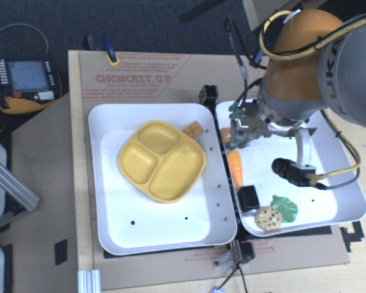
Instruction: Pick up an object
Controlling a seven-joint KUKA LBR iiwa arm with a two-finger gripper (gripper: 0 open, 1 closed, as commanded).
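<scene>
Arm cut off at right edge, hiding right bin's far corner

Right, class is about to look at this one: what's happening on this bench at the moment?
A grey and orange robot arm reaches over the right bin, its gripper low at the bin's left edge, just above a toy carrot. A black block, cookie and green piece lie nearby. The left bin holds a yellow divided plate.

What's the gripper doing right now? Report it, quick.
Gripper: low at the right bin's left edge, just above the carrot; open or shut cannot be told.
</scene>
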